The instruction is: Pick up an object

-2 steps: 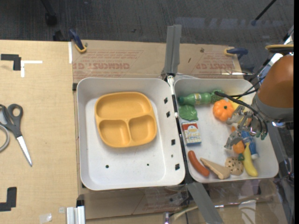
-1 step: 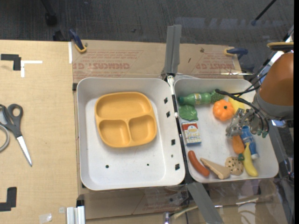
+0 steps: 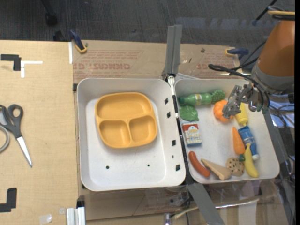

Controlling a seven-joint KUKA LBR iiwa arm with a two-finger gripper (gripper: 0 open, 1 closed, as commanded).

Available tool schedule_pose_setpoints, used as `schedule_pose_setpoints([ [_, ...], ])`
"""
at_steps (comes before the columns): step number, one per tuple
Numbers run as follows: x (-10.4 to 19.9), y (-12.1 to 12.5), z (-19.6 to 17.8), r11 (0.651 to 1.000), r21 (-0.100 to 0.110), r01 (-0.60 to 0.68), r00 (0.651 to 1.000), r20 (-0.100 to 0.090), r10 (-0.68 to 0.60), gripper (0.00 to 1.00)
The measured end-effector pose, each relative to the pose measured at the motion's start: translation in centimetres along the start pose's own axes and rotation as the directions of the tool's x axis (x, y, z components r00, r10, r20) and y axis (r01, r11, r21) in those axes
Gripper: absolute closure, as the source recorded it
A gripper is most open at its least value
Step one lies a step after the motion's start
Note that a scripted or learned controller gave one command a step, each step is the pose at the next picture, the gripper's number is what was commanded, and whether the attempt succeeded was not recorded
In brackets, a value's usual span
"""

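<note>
I see two white bins side by side on the counter (image 3: 37, 139). The left bin (image 3: 86, 168) has a yellow plate (image 3: 125, 119) in it, with three little sections. The right bin (image 3: 213, 142) has lots of toy food.

The arm (image 3: 277, 50) comes in from the right, big and orange at the top. Its pincer (image 3: 233, 106) hangs over the far part of the right bin. It sits right by the orange ball (image 3: 219, 110), touching it or just above it on the ball's right side. I cannot tell if the pincer is released or clenched, and I cannot tell if it has hold of anything.

Near the ball I see a green bottle (image 3: 196, 98) lying flat along the far wall, with a bumpy green piece (image 3: 218, 95) at its end. A green lump (image 3: 188, 112) sits below the bottle. Below that is a small box (image 3: 192, 134) with red on top.

On the right side there is a carrot (image 3: 238, 141), a blue tube (image 3: 247, 137), and a banana (image 3: 251, 163). A small yellow thing (image 3: 242, 115) sits just under the pincer.

At the near wall I see a red sausage (image 3: 198, 165), a tan wedge (image 3: 216, 168), and a cookie (image 3: 235, 166).

Scissors (image 3: 18, 130) lie on the counter, far to the left.
</note>
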State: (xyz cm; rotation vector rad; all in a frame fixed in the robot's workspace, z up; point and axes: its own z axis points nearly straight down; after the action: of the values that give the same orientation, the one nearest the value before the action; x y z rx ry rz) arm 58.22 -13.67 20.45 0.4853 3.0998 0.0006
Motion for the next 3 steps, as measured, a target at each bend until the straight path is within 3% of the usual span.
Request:
schedule_pose_setpoints([
  [1, 3.7, 5.5, -4.2, 0.98, 0.001, -0.2, 0.98, -0.001, 0.2, 1.0],
  [2, 5.2, 11.0, -5.6, 0.989, 0.001, -0.147, 0.989, 0.0, 0.147, 1.0],
  [3, 11.5, 5.3, 1.3, 0.945, 0.0, 0.326, 0.945, -0.004, -0.326, 1.0],
])
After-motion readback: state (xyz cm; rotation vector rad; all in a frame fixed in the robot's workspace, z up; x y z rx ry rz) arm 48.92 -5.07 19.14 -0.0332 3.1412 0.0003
